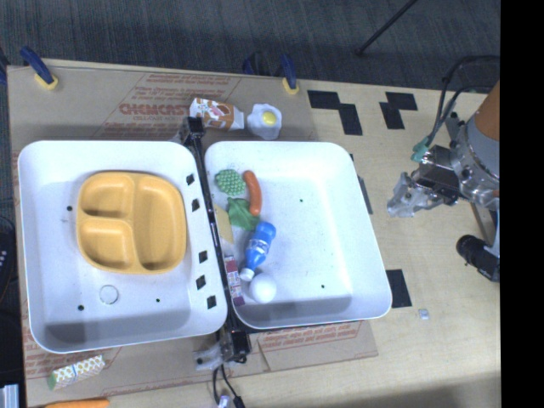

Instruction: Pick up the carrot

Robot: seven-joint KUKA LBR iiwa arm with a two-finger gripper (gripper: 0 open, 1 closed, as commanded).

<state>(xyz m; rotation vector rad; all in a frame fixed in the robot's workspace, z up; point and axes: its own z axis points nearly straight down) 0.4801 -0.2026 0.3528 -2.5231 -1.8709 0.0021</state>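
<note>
Tabletop (425,355) is tan with black marker squares, cardboard sheet under both bins. Left bin (51,313) holds a yellow divided plate (132,221), sitting centre-left. Right bin (340,228) has its clutter all packed against the left wall, rest of the floor bare. Arm (480,155) comes in from the right edge, parked over the tabletop outside the right bin, well apart from anything in it. Claw (406,201) hangs just right of the bin's right rim, nothing in it; can't tell how far it's open from this angle, looks blurry. Inside the right bin, top to bottom: green round item (227,181) touching the carrot (252,192), which lies roughly upright along the wall, orange, near the upper left corner; green leafy piece (240,216) just below it; blue bottle (257,246) tilted, cap down; white ball (262,290) at the bottom. Behind the bins on the cardboard: small brown carton (212,113) and a white-yellow item (265,120) side by side
</note>
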